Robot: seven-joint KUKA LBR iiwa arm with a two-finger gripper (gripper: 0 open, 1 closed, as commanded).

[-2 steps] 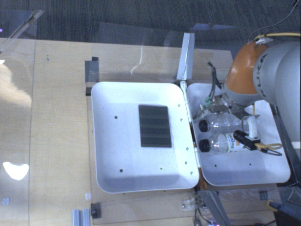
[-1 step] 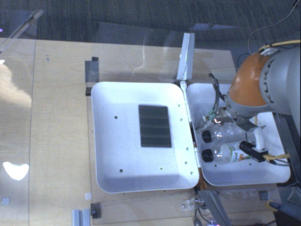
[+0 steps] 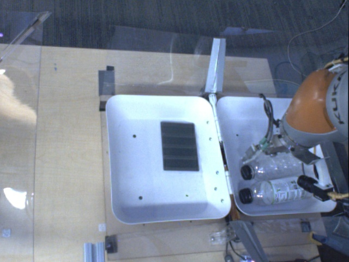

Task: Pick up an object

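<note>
Two clear plastic bottles (image 3: 271, 192) with black caps lie side by side just below the claw (image 3: 272, 146), whose state I cannot tell; pale wooden worktop (image 3: 65, 146).

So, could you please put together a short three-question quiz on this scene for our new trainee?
1. True or false: the dark ribbed pad lies in the right bin.
2. How many clear bottles with black caps lie in the right bin?
3. The gripper hangs over which spot?
A. the middle of the left bin
B. the upper bottle in the right bin
C. the bare bench

Key:
1. False; the pad lies in the left bin.
2. Two; the lower bottle lies beside the upper one, both caps pointing towards the left bin.
3. B.
</note>
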